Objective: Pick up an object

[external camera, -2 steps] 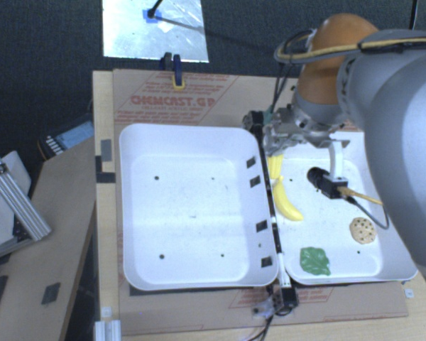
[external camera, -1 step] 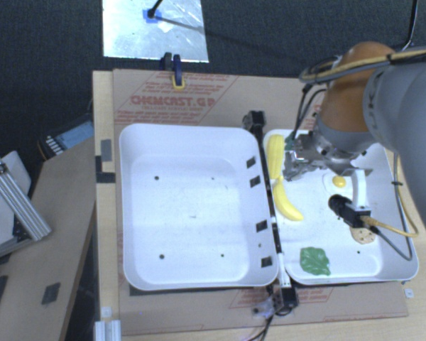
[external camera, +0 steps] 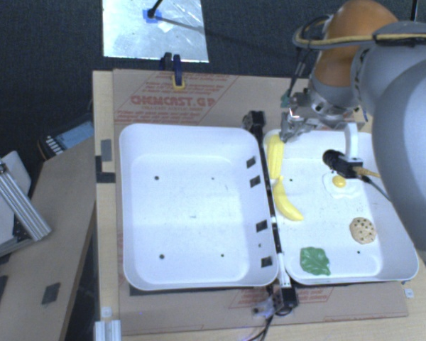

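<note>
Grey arm (external camera: 405,112) reaching in over right white bin (external camera: 390,261); left white bin (external camera: 192,212) alongside on worktop (external camera: 106,190). Yellow banana (external camera: 278,180) against right bin's left wall, untouched. Green piece (external camera: 315,260), cookie (external camera: 363,229), fried egg (external camera: 339,183) nearby. Jaws (external camera: 292,128) poised just above banana's top end, state impossible to tell. Pickup judged not yet done.
</note>
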`<state>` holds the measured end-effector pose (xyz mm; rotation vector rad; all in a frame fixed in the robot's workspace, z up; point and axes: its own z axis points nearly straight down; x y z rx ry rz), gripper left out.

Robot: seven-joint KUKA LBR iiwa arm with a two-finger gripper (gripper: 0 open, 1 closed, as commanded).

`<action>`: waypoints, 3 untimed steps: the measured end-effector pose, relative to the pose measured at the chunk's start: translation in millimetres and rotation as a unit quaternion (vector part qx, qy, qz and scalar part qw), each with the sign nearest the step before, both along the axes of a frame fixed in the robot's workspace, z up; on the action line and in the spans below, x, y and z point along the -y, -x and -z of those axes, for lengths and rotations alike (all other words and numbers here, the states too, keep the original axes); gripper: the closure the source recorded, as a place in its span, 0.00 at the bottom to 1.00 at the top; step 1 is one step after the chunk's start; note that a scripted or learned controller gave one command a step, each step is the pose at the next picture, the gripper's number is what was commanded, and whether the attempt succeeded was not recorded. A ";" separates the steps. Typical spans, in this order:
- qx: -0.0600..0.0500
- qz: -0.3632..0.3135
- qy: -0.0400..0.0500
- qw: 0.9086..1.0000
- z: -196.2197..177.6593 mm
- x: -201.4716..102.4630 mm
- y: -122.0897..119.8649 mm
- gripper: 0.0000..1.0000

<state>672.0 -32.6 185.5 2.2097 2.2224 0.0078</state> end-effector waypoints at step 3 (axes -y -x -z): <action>0.008 -0.002 -0.001 1.000 -148.5 -34.9 8.9 1.00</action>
